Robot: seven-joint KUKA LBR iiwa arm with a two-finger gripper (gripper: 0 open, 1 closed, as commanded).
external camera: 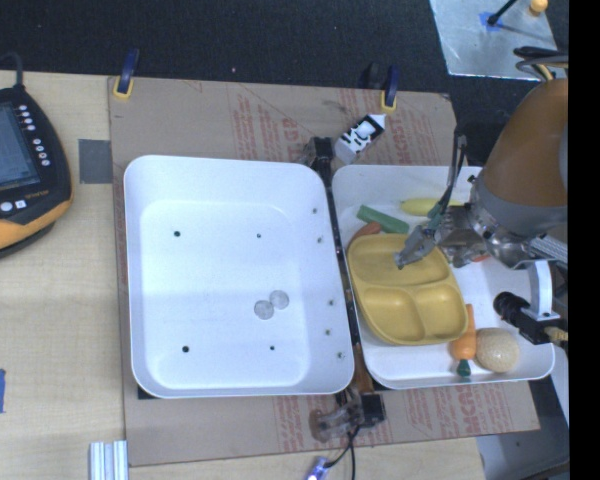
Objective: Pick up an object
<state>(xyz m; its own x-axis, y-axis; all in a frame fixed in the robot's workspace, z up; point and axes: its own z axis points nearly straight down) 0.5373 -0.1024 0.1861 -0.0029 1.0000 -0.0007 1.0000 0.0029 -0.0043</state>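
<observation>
The yellow tray [410, 303], a shallow dish split into compartments, lies in the right bin [540, 368] against the wall it shares with the left bin [150, 268]. The gripper [412, 251] hangs over the tray's far compartment, its dark fingers [420, 240] pointing down toward the rim. Whether they are spread or pressed together cannot be told from this angle, and nothing shows between them.

To do the pick well, the fingers likely need to straddle a thin edge, the rim or the divider, because the tray's flat floor offers no hold. A square descent should keep the tray from tipping.

Around the tray the bin is crowded. A green stick [382, 217] and a yellow piece [420, 206] lie just beyond it, an orange carrot-like piece [464, 347] and a tan ball [497, 349] sit at its near corner. Any of these could catch a finger. The left bin holds two small clear discs [271, 304], well apart from the work.
</observation>
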